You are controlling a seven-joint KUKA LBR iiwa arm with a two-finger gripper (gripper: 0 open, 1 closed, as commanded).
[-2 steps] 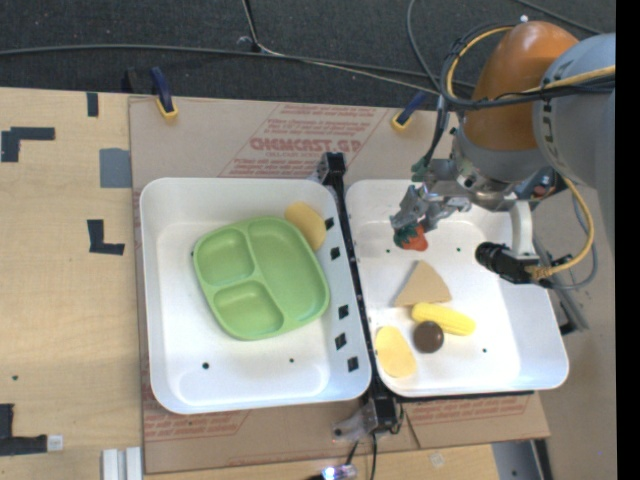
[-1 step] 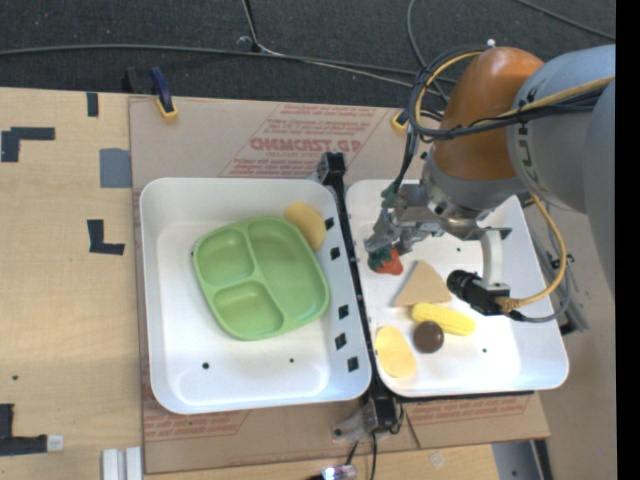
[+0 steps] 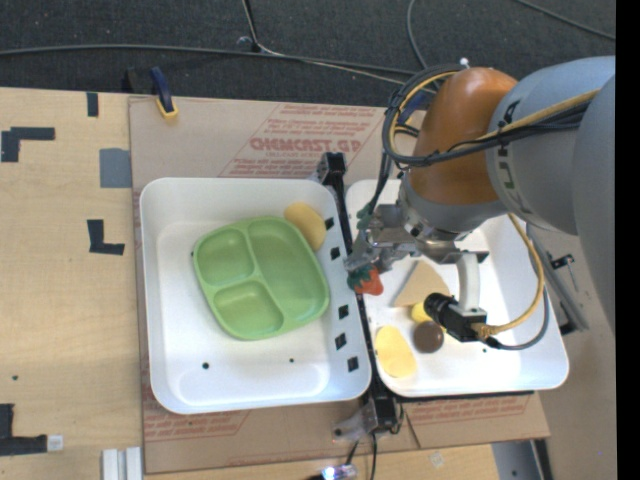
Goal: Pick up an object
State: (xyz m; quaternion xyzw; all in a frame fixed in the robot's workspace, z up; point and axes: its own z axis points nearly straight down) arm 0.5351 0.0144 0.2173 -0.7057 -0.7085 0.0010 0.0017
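Reaching in from the right, the arm (image 3: pixel 500 138) covers much of the right bin (image 3: pixel 530 368). A green divided plate (image 3: pixel 262 278) lies in the left bin (image 3: pixel 165 298), long axis running upper-left to lower-right. The gripper (image 3: pixel 368 273) sits at the divider over a small red object (image 3: pixel 372 286), partly hidden; whether the gripper grasps it I cannot tell.

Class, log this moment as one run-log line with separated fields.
gripper: over right bin, left edge | red object: at fingertips, grasp unclear | green tray: left bin
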